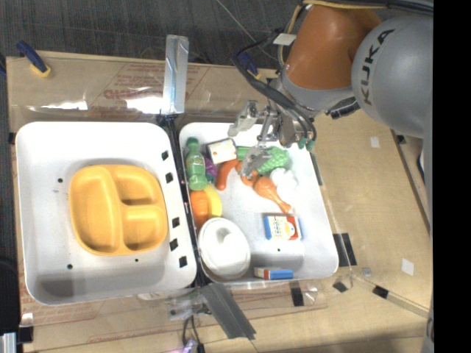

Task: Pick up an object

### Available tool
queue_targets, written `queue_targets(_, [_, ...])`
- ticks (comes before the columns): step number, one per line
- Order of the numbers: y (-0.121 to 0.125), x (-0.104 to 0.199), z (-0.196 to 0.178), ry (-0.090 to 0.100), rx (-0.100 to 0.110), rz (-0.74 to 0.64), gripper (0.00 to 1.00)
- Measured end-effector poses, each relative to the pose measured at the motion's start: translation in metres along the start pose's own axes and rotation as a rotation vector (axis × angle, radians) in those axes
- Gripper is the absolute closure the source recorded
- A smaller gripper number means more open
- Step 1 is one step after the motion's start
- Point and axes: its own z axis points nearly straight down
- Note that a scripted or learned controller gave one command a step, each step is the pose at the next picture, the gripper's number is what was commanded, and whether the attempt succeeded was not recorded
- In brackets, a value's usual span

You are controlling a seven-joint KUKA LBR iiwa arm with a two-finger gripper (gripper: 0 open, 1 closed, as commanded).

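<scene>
My gripper (259, 144) hangs low over the far end of the right bin (316, 219), under the orange band of the arm (324, 43). Its tip is right above a pile of toys: a green leafy piece (274, 157), an orange carrot (227, 173) and an orange drumstick-shaped piece (271, 190). A white box with a red mark (221, 151) lies just left of the tip. Whether anything is caught in the gripper is hidden by its body.
In the right bin there are also a green bottle (195, 165), an orange and yellow fruit (202, 203), a white cup (223, 245), a blue and orange carton (281, 227) and a small flat box (274, 273). The left bin (37, 197) holds a yellow divided tray (118, 206).
</scene>
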Motion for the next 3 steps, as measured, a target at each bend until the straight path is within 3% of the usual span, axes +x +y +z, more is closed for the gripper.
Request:
queue_targets(1, [-0.017,0.029,0.149,-0.003,-0.001,-0.071,0.0])
queue_targets(2, [-0.006,0.008,0.149,-0.002,0.0,-0.005,0.0])
queue_targets(3, [-0.005,0.008,0.142,-0.001,0.0,-0.01,1.0])
